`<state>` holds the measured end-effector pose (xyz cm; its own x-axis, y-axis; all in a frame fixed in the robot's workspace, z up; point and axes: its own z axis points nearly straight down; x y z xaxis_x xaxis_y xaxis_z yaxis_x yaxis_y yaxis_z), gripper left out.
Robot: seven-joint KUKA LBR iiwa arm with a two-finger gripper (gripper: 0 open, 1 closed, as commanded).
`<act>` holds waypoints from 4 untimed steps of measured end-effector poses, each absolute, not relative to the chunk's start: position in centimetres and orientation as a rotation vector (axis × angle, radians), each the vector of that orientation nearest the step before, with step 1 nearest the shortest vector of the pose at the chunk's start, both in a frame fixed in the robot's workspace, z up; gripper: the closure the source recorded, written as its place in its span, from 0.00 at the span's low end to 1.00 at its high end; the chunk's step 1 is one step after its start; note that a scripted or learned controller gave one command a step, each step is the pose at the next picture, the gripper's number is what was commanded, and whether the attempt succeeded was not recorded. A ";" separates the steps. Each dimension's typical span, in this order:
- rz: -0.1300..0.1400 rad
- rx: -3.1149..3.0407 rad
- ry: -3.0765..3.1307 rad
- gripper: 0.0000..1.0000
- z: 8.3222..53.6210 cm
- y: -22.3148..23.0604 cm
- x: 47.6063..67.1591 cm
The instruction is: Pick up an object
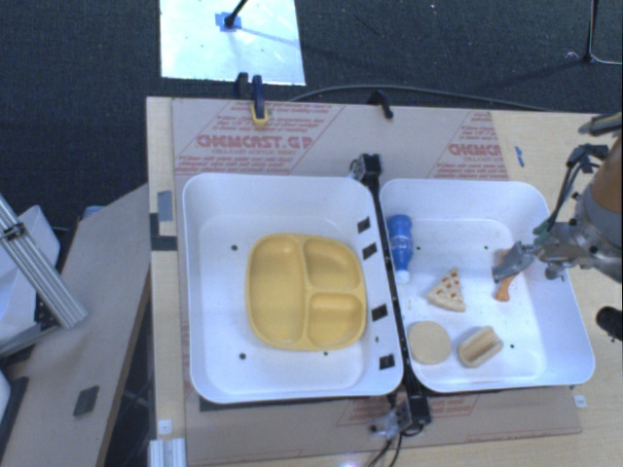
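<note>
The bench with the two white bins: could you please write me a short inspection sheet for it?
Surface: bench bearing left bin and right bin.
Job's things: blue bottle, pizza slice, round cookie, bread roll, orange piece, all in right bin.
Clutter: yellow divided plate in left bin.
Grippers: gripper over right bin, by orange piece.
Cables: black cable behind bins.
Surroundings: dark carpet, clamp.

The arm point(604, 217) is cut off at the right edge.
</note>
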<state>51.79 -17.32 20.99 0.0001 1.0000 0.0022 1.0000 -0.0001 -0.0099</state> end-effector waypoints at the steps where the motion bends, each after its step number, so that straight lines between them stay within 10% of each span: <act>1: -0.001 -2.219 -2.226 0.00 21.6 -17.3 52.1; 4: 0.000 -2.219 -2.222 0.00 8.3 -18.4 53.1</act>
<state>53.07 -18.36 8.32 -0.0013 1.0000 0.0006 1.0000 0.0013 -0.0009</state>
